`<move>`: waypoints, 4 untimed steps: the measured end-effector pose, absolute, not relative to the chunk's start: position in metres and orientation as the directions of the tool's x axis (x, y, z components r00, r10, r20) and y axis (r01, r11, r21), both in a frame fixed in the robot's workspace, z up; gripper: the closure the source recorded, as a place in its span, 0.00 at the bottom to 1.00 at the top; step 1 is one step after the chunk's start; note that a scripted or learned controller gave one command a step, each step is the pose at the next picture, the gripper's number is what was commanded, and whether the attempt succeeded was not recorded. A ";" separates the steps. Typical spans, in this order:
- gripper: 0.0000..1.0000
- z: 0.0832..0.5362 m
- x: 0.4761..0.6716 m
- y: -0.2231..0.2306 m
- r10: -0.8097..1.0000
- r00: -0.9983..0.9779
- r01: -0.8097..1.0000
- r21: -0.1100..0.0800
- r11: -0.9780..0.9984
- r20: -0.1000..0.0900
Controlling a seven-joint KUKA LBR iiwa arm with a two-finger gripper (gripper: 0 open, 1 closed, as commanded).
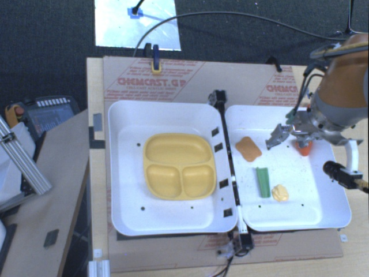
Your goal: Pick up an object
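**Workcell State: Two-Bin Pick Station**

Dark carpet surrounds a light wooden bench [95, 172], which carries a cardboard sheet [190, 77] printed with red lettering. Two shallow white bins sit side by side on this sheet, their inner walls touching along a black divider strip [226, 160].

**Left bin.** The left bin [124, 212] contains one yellow compartment plate [179, 166]. The plate lies flat near the bin centre, with one wide section toward the far side and two smaller sections toward the near side.

**Right bin.** The right bin [328, 215] contains four loose items:
- A tan bread-shaped piece [248, 149] lies toward the left wall of the bin.
- A green stick [263, 182] lies nearer the camera than the bread-shaped piece, its long axis running roughly front to back.
- A small yellow item [280, 193] rests just beside the near end of the green stick, on its right.
- An orange-red item [304, 148] sits toward the right side of the bin, partly hidden under the arm's wrist hardware.

**Arm.** The grey arm, with its orange band [346, 79], enters from the right and hangs over the far right part of the right bin. The gripper [278, 137] points left, toward the bread-shaped piece, but is apart from it. Nothing is seen between the fingers; whether they are spread or closed cannot be told at this angle.

**Surroundings.** A silver panel [136, 16] lies on the carpet beyond the bench. A pendant controller [49, 117] rests at the left.
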State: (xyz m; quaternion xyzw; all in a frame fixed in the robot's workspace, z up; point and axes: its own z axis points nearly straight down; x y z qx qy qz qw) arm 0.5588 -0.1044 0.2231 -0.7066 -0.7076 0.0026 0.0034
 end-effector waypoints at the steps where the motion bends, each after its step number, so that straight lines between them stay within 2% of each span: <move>1: 0.00 0.228 0.561 -0.104 1.000 -0.003 1.000 0.001 0.003 0.000; 2: 0.00 0.170 0.568 -0.099 1.000 -0.002 1.000 -0.003 0.002 0.001; 3: 0.00 0.113 0.564 -0.108 1.000 -0.001 1.000 -0.004 0.001 0.000; 4: 0.00 0.083 0.564 -0.107 1.000 -0.001 1.000 -0.002 0.001 0.001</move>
